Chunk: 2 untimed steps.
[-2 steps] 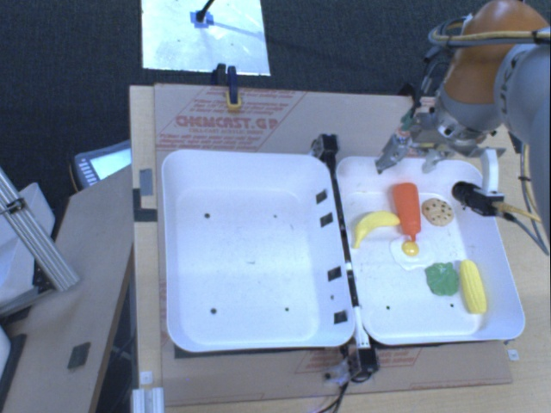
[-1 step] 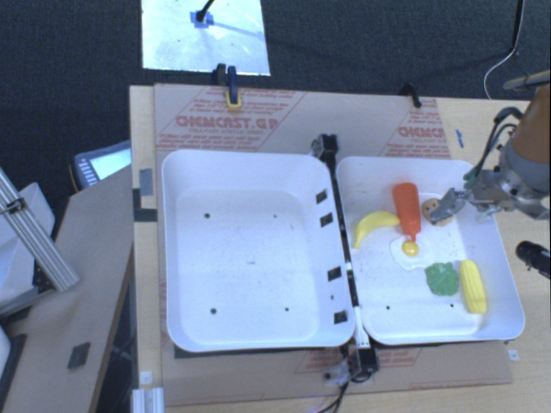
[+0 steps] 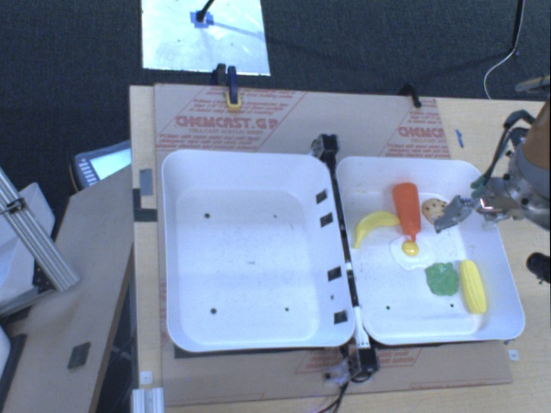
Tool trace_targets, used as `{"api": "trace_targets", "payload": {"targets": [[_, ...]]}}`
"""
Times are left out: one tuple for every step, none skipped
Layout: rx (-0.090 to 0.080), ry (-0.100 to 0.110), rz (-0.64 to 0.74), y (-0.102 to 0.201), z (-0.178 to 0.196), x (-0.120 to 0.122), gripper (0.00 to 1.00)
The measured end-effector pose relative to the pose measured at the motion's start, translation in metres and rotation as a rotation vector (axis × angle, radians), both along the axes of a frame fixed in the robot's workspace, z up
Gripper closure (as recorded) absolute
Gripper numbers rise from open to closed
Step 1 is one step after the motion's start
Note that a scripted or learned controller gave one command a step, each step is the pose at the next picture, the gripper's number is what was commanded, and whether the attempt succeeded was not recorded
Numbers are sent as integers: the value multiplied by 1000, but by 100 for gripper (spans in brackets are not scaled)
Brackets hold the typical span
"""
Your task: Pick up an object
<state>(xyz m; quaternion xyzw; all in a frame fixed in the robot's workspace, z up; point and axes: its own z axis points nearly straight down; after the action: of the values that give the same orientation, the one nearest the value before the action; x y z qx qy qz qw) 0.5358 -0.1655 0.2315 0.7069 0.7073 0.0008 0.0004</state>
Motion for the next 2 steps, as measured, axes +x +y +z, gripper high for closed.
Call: {"api": "trace_targets", "payload": {"targets": [[-1,1,4,10,-15,6,0],[-1,1,1,25,-11,-22,0]]}}
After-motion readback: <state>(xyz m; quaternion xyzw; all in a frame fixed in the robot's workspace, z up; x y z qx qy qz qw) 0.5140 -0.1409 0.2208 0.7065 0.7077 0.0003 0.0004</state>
